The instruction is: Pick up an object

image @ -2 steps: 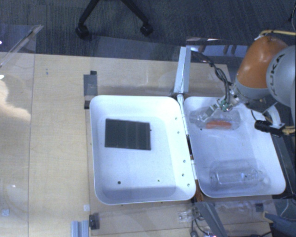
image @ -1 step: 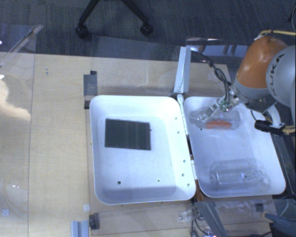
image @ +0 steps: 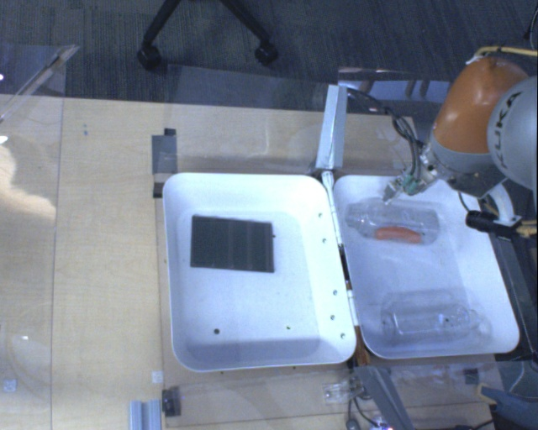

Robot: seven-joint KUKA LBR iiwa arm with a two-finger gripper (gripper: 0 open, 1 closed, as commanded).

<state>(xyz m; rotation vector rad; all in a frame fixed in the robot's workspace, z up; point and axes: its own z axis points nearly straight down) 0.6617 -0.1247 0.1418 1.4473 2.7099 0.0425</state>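
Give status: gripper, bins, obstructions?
Gripper above right bin's far edge, nothing visibly held. Clear bottle with orange insert just below it; second clear bottle nearer. Dark flat pad in left bin.

Wooden bench (image: pixel 101 252); black chair base (image: pixel 206 34) on dark carpet (image: pixel 67 25) beyond it.

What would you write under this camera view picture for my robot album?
Robot gripper hovering over a clear bottle in the right bin.

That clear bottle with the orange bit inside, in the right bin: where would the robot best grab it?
Probably across the middle of the clear bottle, coming straight down from above. It lies flat on its side, its long axis running left-right across the right bin, so fingers closing across its narrow width should fit around it.
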